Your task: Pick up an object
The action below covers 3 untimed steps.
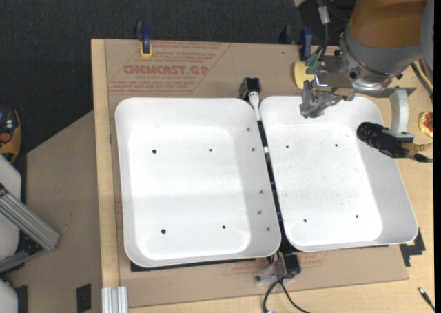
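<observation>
Fingers (313, 108) perhaps shut, over right of two bins (386, 236)

One fixed camera looks down at a slant from above the table (172, 70), far enough back to take in both white bins. The left bin (131, 187) lies well left of the fingers (313, 108); the right bin (386, 198) spreads just below them.
</observation>
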### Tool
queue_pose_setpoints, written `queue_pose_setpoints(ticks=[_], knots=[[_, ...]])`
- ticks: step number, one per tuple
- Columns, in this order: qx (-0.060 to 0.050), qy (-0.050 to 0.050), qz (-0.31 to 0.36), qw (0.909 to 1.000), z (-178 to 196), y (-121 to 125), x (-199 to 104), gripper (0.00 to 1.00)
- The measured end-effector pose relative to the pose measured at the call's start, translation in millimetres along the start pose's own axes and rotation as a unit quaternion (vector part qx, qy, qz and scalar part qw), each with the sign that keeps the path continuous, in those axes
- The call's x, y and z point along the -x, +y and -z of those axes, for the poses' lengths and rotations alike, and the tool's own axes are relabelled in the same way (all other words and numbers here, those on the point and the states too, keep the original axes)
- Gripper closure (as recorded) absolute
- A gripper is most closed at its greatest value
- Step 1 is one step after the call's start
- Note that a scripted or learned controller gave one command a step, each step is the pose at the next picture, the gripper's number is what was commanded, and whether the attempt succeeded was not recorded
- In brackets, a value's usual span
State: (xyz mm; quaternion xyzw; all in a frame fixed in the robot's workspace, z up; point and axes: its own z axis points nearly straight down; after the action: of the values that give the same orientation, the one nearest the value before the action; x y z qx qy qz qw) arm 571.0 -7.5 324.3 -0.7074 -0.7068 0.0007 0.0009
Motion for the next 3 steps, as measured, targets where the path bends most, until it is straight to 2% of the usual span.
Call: queue_pose_setpoints(ticks=[1, 2, 3], knots=[[0.003, -0.001, 0.000, 1.0000, 15, 4, 14, 1.00], [-0.005, 0.001, 0.003, 1.0000, -74, -29, -48, 1.00], [0.005, 0.000, 0.000, 1.0000, -3, -24, -35, 1.00]])
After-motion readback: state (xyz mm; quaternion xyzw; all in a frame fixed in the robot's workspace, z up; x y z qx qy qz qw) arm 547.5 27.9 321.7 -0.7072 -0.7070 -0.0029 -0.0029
